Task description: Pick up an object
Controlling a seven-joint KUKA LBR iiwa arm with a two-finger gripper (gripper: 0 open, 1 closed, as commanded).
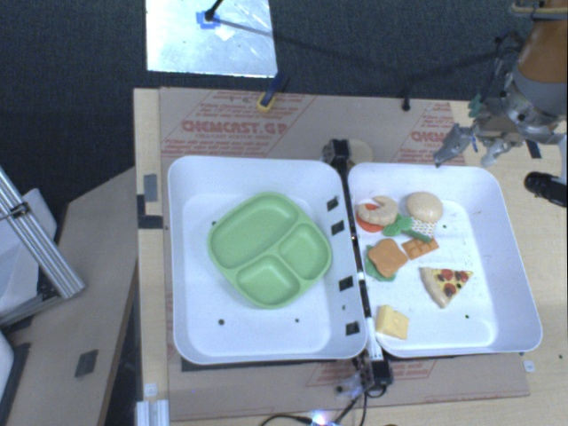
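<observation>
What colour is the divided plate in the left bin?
Light green. The divided plate shows plainly in the camera view, lying in the left bin.

Robotics lab: test bench (106,229), aluminium framing (35,238).

Both white bins (257,171) look like smooth, slightly glossy plastic. The green tray (269,249) is matt plastic. The bench (106,238) is pale wood; the sheet (210,25) looks metallic.

At the upper right of the frame, the grey metal robot arm (537,105) wears a broad orange band above its wrist. Below that sits a pale grey collar, then a two-finger grey gripper (470,149) with small teal-tinted fittings.
</observation>
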